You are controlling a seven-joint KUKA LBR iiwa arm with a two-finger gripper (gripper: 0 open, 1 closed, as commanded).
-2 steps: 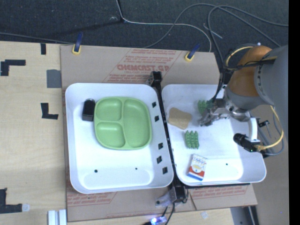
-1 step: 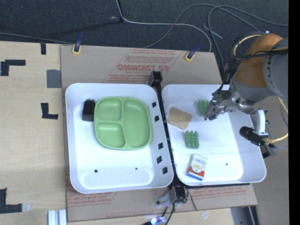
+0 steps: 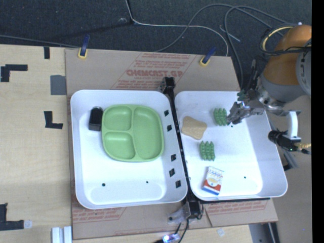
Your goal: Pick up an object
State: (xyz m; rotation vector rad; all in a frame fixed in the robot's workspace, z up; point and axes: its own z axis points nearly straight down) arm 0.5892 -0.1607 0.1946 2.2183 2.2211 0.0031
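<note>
My gripper [image 3: 236, 116] reaches into the right bin [image 3: 253, 151] from the right, its tip just right of a small green studded object [image 3: 219, 116]. A tan sponge-like piece [image 3: 194, 128] lies at the bin's left side. Below it sits a second green studded object [image 3: 206, 150]. A small red, white and blue box [image 3: 213, 180] rests near the bin's front edge. Nothing shows between the gripper's tips.
The left bin [image 3: 86, 151] holds a green divided plate [image 3: 133, 132] and a small black object [image 3: 95, 119] at its left. Black clips run along the seam between the bins. Cables trail over the dark surface behind the bench.
</note>
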